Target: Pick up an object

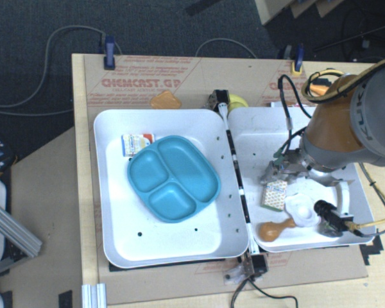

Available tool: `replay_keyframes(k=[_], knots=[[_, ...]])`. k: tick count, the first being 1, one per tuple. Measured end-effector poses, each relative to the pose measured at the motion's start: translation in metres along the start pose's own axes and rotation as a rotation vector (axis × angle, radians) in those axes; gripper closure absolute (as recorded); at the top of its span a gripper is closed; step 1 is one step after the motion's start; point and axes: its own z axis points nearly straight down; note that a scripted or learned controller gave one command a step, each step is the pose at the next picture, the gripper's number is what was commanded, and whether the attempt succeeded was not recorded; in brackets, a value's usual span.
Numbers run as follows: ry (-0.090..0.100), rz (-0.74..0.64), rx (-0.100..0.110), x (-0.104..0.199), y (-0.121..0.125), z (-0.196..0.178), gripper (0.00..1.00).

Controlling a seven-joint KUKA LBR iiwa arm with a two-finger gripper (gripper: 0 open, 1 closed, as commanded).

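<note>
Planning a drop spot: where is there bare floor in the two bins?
Left bin: free strip along the near wall below the blue divided plate, plus the left side beside it. The small packet takes the far-left corner. Right bin: bare at the far end; crowded near the arm, patterned pouch and brown spoon-like thing.

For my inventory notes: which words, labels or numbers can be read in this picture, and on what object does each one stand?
"CHEMCAST GP": red print on the brown board behind the left bin.
Smaller red lines on that board: too blurred to read.
Small packet beside the blue divided plate: print unreadable.
</note>
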Motion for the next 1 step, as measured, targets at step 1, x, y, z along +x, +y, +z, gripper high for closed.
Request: replay_keyframes(k=[1], knots=[[0.0,-0.006,-0.005,0.073,0.0024,-0.0941,1.0]])
